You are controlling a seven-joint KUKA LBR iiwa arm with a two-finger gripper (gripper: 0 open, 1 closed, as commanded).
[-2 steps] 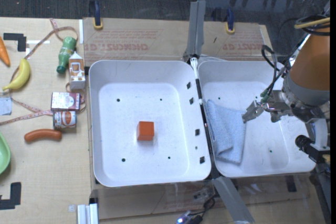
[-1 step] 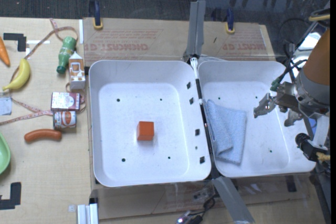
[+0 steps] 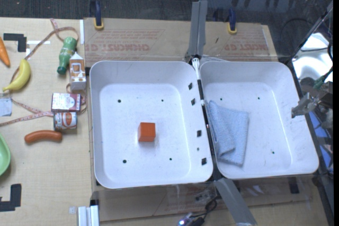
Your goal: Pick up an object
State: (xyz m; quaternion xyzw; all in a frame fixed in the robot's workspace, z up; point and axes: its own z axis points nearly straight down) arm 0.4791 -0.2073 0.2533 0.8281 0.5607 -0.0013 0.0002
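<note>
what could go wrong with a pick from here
The orange block is small and sits alone on the smooth floor of the left bin, so closing fingers could nudge it aside rather than catch it. The blue cloth in the right bin lies crumpled against the divider; a grab there might pinch only a fold and let it slip out on lifting.

One fixed camera looked down at a slant from above the bench, taking in the left bin and right bin whole.
</note>
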